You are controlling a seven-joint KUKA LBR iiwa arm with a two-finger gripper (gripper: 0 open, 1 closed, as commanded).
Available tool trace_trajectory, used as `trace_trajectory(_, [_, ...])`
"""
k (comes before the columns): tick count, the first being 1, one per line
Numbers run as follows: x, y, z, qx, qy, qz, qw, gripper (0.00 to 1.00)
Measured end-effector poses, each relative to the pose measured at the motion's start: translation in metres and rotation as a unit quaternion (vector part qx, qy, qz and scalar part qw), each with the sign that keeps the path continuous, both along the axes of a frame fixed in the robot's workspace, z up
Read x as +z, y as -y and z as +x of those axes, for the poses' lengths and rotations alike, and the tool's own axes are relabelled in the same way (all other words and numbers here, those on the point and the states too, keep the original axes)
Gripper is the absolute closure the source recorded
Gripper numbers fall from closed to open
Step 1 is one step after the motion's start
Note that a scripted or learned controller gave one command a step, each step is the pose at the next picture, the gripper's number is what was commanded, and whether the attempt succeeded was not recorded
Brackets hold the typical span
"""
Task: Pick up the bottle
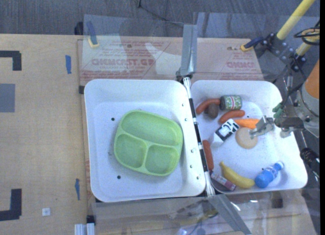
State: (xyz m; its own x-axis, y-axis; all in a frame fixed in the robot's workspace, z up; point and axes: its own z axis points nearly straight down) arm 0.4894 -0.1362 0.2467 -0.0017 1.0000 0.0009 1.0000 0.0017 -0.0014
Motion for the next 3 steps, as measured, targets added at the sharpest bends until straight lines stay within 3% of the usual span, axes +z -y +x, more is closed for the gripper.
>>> trace_trajectory(1, [-0.067, 0.005, -0.004, -0.100, 0.000, 0.0000, 0.9950, 0.00])
trace_trajectory(2, [-0.161, 0.042, -0.009, 0.008, 0.003, -0.0004, 1.0000, 0.00])
trace_trajectory(3, [-0.161, 0.067, -0.009, 0.018, 0.003, -0.0012, 0.9998, 0.00])
